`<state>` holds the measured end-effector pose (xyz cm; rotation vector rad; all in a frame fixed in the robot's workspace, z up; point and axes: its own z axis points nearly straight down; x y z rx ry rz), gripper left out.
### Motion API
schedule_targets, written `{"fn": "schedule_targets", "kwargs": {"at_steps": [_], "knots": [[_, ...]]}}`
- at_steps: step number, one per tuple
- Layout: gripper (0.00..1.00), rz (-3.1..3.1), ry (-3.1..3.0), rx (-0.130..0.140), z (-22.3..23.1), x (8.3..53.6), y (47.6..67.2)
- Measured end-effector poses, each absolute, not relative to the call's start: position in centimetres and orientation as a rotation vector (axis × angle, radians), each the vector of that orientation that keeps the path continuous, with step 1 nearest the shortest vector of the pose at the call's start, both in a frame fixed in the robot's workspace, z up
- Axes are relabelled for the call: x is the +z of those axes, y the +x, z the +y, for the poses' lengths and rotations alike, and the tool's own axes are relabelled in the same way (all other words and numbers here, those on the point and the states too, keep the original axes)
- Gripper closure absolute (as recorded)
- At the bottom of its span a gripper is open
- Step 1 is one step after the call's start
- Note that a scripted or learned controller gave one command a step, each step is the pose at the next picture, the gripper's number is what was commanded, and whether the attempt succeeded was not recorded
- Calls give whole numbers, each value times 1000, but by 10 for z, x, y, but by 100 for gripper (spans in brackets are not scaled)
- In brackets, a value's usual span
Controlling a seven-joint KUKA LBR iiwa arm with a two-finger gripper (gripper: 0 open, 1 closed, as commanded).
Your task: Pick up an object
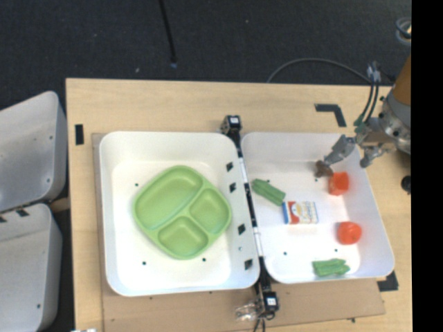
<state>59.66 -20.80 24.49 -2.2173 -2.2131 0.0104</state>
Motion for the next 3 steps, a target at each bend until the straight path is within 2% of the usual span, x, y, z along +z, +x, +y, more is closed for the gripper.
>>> {"fn": "schedule_targets", "kwargs": {"at_steps": [1, 2, 3], "knots": [[0, -2223, -2222, -1, -207, 252, 599], [0, -2219, -2221, 5, -214, 191, 595], [0, -2218, -2224, 4, -216, 147, 600]]}}
